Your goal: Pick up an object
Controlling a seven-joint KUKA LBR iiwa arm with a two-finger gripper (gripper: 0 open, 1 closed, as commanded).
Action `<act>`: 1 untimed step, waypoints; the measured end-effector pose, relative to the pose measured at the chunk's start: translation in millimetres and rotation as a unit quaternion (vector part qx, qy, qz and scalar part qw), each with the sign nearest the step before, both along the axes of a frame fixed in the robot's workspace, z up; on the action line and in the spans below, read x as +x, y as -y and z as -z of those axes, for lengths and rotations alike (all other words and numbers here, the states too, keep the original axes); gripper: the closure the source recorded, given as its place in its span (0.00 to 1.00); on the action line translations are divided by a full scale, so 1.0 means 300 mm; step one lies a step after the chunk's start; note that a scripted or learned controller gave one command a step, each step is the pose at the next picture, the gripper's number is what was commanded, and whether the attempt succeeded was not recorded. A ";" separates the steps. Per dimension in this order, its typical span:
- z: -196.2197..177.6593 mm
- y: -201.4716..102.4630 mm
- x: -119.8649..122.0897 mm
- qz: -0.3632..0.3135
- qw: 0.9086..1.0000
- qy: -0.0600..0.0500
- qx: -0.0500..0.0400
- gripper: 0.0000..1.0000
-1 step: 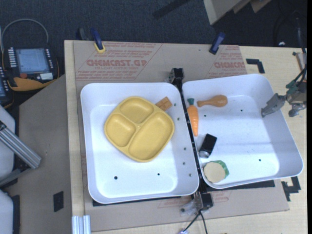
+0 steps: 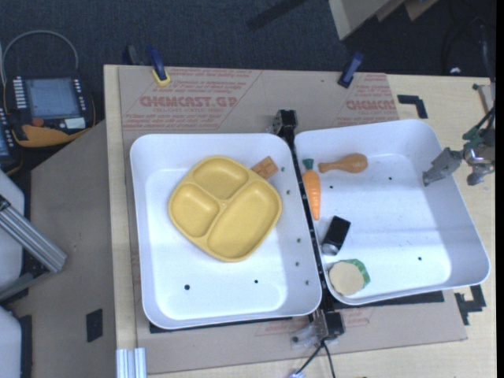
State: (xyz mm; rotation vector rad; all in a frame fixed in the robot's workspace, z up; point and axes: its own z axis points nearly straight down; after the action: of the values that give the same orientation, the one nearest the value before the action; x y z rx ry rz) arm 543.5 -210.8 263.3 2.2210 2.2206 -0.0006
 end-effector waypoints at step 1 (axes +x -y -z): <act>0.138 -0.018 0.005 0.000 1.000 -0.001 0.001 0.00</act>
State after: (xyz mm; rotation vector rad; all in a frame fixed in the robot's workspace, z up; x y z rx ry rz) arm 545.0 -205.5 221.8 2.2223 2.2224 -0.0011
